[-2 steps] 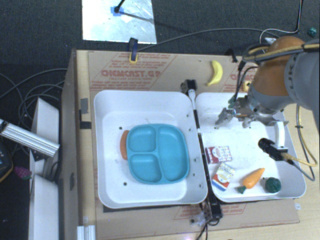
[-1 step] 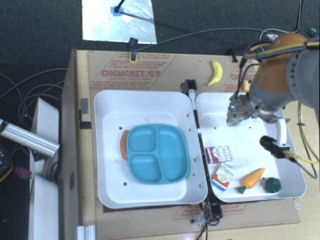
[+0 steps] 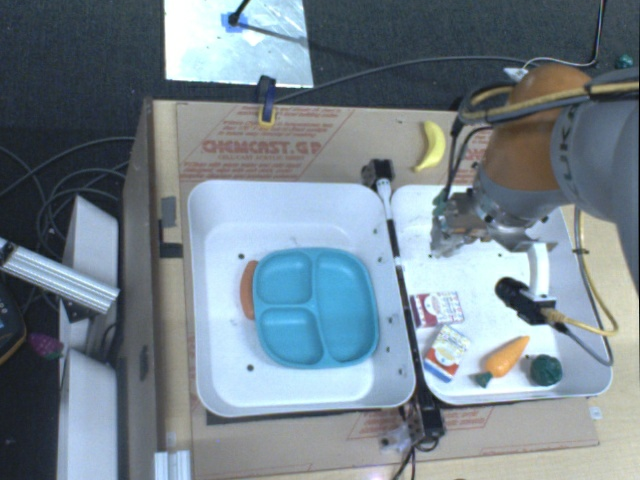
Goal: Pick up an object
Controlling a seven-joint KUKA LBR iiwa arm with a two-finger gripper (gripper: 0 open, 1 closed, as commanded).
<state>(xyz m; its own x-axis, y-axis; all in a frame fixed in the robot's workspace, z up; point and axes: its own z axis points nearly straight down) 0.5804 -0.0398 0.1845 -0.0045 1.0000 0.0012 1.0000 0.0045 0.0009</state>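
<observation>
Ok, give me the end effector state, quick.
End effector: over the right bin's far end; open or closed cannot be told; nothing seen held.

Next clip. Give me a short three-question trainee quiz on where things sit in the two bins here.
1. True or false: the blue divided plate lies in the left bin.
2. Which lies nearest the green object in the right bin? A) carrot B) banana C) red and white carton
3. Fill in: the banana lies on the ____, outside both bins.

Key: 1 true. 2 A. 3 bench.
</observation>
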